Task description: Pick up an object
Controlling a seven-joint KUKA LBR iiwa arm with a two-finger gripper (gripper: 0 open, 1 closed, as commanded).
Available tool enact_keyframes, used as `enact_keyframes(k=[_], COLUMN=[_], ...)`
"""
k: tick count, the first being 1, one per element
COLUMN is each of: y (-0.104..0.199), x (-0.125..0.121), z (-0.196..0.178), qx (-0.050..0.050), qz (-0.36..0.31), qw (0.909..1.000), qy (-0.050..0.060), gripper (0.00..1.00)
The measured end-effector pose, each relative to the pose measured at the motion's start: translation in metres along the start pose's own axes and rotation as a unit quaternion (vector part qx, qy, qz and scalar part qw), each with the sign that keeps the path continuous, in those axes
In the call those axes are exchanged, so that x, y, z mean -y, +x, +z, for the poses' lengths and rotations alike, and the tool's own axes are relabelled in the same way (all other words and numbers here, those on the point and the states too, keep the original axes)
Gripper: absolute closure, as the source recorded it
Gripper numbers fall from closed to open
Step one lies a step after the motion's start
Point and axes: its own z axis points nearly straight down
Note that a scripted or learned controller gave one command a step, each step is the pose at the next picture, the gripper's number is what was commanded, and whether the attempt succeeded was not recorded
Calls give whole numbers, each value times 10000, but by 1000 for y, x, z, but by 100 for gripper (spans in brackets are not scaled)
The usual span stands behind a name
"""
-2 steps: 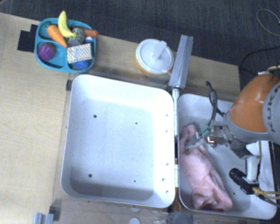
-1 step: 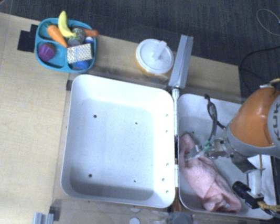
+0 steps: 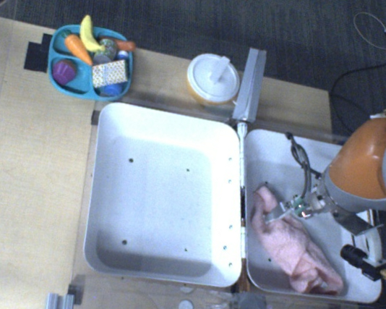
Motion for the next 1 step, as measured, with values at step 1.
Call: enact_keyframes(k=[1], y=[0], x=[-4], z=[-13], qx=[17], qz=[-13], qw=[10000], qy=[-46], gripper=[100])
